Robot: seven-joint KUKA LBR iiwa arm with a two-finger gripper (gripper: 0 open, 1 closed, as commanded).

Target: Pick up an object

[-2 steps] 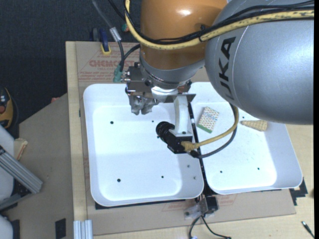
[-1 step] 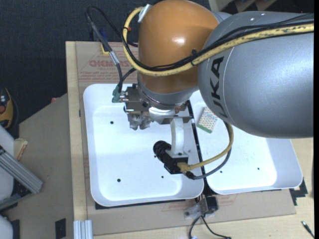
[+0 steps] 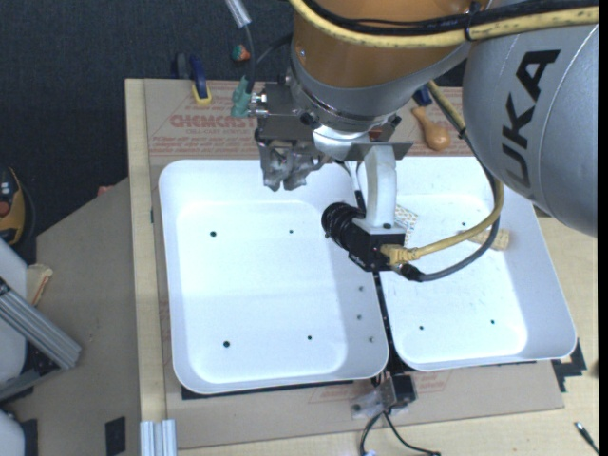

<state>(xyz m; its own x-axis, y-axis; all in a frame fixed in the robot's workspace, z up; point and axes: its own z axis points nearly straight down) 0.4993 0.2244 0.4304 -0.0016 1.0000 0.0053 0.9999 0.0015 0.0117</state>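
Note:
My gripper (image 3: 285, 171) hangs over the far edge of the left white bin (image 3: 186, 283), near its back right corner. I see nothing held in it. In the right white bin (image 3: 494, 312) a small white piece with a dotted pattern (image 3: 408, 218) lies near the back left, partly hidden behind the wrist hardware. A small tan piece (image 3: 500, 240) lies further right in the same bin. The big grey and orange arm covers the back of the right bin.
A wooden-handled tool (image 3: 433, 129) lies on the bench behind the right bin. A blue and yellow clamp (image 3: 199, 82) stands at the bench's far left edge. The bins touch along a narrow seam (image 3: 380, 302).

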